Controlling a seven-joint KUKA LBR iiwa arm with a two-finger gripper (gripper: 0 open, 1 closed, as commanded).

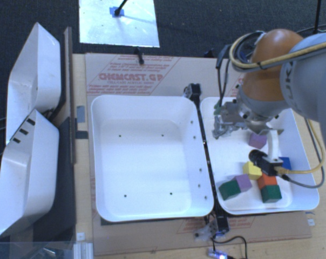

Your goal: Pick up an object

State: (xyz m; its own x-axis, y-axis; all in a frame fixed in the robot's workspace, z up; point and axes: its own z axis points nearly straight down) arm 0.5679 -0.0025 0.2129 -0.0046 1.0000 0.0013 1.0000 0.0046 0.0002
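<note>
My gripper (222, 127) hangs over the upper left part of the right bin (308, 198), near the wall shared with the left bin. Nothing shows beneath it but bare bin floor. A pale purple block (257, 140) lies just to its right. Further toward the front lie a yellow block (252, 170), a blue block (285, 163), an orange block (267, 181) on a green block (271, 193), a second purple block (243, 183) and a dark green block (228, 189).
The left bin (98, 144) sits beside the right one, with a dark divider (205, 144) between them. Two spare white bins (31, 123) lean at the far left. A metal plate (119, 15) lies beyond the bench.
</note>
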